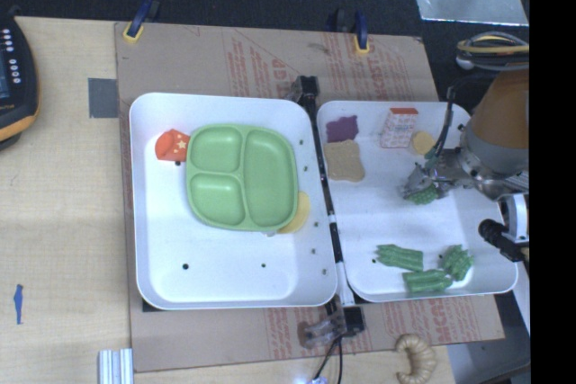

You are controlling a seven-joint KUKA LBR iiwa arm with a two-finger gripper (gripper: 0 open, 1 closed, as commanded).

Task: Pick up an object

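Plenty of bare white bin (378, 220) floor lies left of the gripper (421, 187) (jaws pinching a knobbly green piece (419, 192)).

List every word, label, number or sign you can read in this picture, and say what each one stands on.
Cardboard sheet under the bins: repeated red printing, too blurred to read.
Small white and red packet in the right bin: printed label, too small to read.
Black and orange device at the left edge: screen and buttons, markings too small to read.
Red piece beside the green plate: a yellow star, no words.
No text can be read for certain.
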